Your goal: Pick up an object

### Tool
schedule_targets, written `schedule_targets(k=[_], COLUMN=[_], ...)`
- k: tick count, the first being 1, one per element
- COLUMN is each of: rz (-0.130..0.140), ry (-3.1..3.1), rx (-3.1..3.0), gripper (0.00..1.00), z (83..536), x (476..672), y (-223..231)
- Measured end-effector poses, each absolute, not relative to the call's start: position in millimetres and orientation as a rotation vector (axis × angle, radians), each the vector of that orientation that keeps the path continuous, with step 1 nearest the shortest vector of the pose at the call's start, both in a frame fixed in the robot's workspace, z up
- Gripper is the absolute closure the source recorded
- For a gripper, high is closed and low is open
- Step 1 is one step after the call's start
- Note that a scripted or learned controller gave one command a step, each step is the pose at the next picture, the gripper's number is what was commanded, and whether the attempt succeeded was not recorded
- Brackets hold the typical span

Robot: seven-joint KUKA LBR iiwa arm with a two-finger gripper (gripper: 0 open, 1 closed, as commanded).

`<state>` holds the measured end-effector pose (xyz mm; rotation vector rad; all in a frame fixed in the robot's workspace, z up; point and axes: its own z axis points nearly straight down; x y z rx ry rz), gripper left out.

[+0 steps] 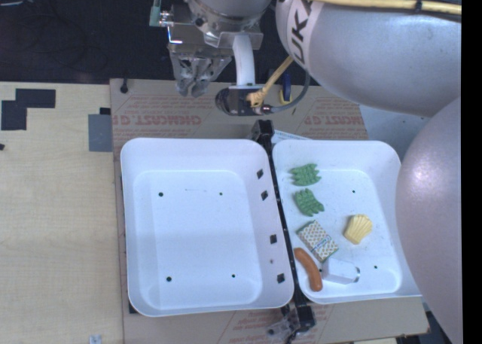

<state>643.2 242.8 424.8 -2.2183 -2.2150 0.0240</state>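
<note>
The yellow shell-shaped toy [358, 228] lies in the right bin [384, 156], clear of the patterned packet [318, 240] to its left, so it suits a straight descent. The gripper [197, 77] hangs beyond the bins; whether clenched, I cannot tell.

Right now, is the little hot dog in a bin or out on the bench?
In. The hot dog lies inside the right bin, near its front edge, beside the checkered block.
</note>
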Motion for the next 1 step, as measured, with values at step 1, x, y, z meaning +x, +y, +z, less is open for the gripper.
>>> schedule_targets(k=[1], rz=[-0.013], ry=[-2.22], rx=[-2.229], gripper=[1.0], z=[546.8], x=[588.0], y=[202.5])
